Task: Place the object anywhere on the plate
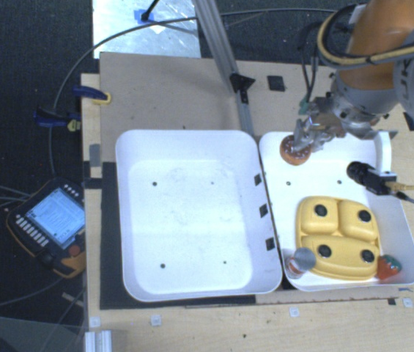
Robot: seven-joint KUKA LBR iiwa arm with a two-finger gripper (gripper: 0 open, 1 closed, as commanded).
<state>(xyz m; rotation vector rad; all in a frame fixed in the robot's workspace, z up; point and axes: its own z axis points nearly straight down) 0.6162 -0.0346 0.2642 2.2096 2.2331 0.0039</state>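
Note:
A yellow plate [338, 238] with several compartments lies in the front part of the right bin [401, 218]. A small round brown object [293, 153] sits at the back left corner of that bin. My gripper [304, 138] is right over it, its tip meeting the object's upper right side. The metal of the gripper covers part of the object, and I cannot tell whether it is gripped. The plate is well apart from the gripper, toward the front.
A grey rounded object [302, 259] rests against the plate's front left corner. A red strawberry-like piece [388, 268] lies at its front right. A black part [364, 174] juts over the right bin. The left bin [185, 211] adjoins.

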